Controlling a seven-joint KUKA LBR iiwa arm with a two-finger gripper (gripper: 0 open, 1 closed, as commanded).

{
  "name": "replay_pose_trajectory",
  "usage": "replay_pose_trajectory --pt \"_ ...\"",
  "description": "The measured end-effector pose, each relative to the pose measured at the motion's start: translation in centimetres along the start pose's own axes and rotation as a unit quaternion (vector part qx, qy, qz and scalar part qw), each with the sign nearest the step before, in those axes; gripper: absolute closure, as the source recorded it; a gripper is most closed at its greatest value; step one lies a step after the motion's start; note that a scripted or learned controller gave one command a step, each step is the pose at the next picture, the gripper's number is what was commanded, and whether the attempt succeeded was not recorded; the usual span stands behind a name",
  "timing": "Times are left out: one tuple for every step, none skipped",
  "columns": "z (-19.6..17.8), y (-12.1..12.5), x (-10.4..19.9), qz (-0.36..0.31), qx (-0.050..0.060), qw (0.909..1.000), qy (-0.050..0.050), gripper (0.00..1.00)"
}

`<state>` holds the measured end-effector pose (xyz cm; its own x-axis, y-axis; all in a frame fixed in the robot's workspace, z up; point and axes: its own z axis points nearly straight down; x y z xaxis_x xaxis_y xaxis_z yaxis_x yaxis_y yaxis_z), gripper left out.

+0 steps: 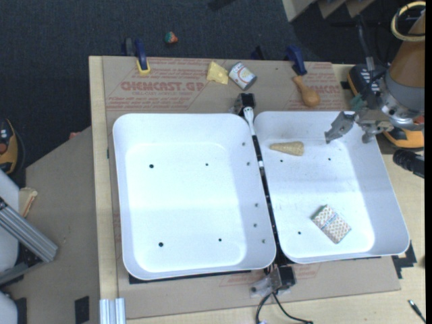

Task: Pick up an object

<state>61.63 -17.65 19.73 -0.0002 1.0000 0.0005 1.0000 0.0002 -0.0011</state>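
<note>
Tool [349, 128] is seen over the far right corner of the right bin [378, 181], at the rim, arm reaching in from the right. Two fingers are visible, spread apart; nothing is held between them — the tool is judged open and empty.

Two candidates are seen inside the right bin:
- cone-shaped piece [287, 148] — tan, tapered, lying flat, in the far part of the bin, toward the divider side from the tool. Nearest to the tool, but apart from it.
- patterned block [331, 223] — small, roughly rectangular, pale with a speckled/checked print, lying skewed, in the near part of the bin, well apart from the tool.

Left bin [182, 194] is seen beside the right bin, edges touching at the black divider.

Risks, judged from this pose:
- The cone is low and tapered: if the fingers are closed across the narrow end, it is likely to be squeezed out or rolled away.
- The tool is close to the bin's far rim, so a straight descent from here would probably land on bare floor or the wall, and nothing would be caught.
- The block is skewed against the finger axis; without wrist rotation a corner grip is likely, and it could be twisted out on lift.
- The smooth white floor gives little friction, so either thing may be pushed rather than gripped.

Loose items on the desk [202, 86] beyond the bins are out of play.
</note>
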Motion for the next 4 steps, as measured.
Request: replay_pose_trajectory --pt "-16.5 -0.4 0.2 -0.001 -0.011 0.9999 -0.003 0.0" --pt "-34.3 -0.9 0.8 -0.001 -0.011 0.9999 -0.004 0.0" --pt "-21.4 -2.3 7.6 -0.003 0.006 1.0 0.002 0.0" --pt "-23.3 -2.1 7.2 -0.001 -0.003 1.0 -0.001 1.0"
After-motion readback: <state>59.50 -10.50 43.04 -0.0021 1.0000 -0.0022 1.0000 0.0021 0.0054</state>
